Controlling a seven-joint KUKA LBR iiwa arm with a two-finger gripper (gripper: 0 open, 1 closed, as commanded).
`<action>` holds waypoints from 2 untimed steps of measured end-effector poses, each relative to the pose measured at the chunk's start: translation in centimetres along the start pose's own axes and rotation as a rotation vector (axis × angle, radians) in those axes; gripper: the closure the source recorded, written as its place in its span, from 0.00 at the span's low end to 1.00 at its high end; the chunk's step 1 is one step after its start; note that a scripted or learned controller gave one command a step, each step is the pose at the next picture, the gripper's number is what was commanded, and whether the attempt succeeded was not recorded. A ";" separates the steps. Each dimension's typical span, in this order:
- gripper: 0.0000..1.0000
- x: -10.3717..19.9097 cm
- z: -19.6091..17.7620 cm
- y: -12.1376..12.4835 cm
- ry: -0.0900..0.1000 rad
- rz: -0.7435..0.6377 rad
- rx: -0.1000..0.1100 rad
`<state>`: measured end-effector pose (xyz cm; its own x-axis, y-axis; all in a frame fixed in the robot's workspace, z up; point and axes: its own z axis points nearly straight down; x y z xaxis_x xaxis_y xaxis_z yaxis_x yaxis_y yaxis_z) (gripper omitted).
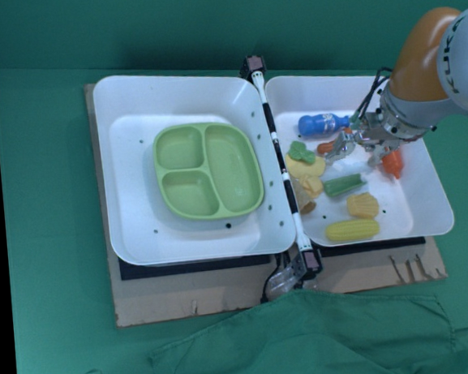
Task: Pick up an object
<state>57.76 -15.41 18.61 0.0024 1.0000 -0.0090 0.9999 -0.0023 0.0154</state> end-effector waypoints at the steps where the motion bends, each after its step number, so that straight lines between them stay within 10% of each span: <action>1: 0.00 -2.9 -0.2 -6.7 0.002 0.004 -0.007; 2: 1.00 -3.1 -1.4 -6.4 -0.004 0.005 -0.014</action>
